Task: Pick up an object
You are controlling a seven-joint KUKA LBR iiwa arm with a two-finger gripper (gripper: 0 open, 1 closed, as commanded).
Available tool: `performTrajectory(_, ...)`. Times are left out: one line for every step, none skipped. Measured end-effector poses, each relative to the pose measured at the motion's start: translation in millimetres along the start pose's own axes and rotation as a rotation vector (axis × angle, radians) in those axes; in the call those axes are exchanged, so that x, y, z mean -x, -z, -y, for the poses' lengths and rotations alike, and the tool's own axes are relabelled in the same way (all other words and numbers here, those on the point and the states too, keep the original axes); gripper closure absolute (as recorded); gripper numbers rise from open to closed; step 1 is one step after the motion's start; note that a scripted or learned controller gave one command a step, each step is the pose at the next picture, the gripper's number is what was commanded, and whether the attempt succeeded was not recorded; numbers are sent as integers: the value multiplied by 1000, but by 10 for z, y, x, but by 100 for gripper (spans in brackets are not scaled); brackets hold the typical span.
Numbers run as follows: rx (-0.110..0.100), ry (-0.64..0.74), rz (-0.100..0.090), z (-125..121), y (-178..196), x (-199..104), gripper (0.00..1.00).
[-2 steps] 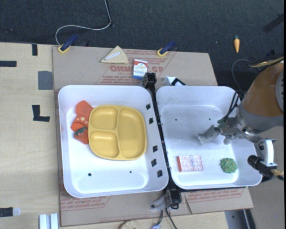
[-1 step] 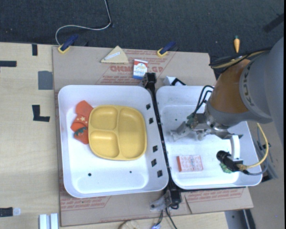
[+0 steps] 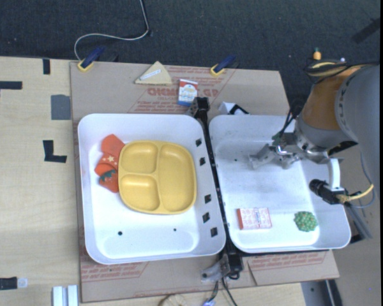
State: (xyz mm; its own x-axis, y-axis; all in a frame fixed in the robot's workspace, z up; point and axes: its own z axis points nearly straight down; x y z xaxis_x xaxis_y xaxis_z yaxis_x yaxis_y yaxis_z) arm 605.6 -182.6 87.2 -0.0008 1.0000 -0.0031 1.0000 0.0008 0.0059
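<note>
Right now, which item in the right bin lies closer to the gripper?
The red-and-white packet; it lies nearer the gripper than the green broccoli piece, which sits in the bin's front right corner.

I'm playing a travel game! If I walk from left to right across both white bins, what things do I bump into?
Orange toy → yellow divided plate → red and white packet → robot's gripper → green bumpy ball.

Red-white packet (image 3: 253, 218) and green clump (image 3: 305, 220) lie in right bin (image 3: 242, 139)
</note>
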Motion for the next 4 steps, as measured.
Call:
performTrajectory(-3,2,-4,261,-5,-751,0)
performTrajectory(-3,1,-2,-567,-21,-855,0)
performTrajectory(-6,1,-1,-609,-22,-869,0)
performTrajectory(-6,-2,0,524,-3,-480,0)
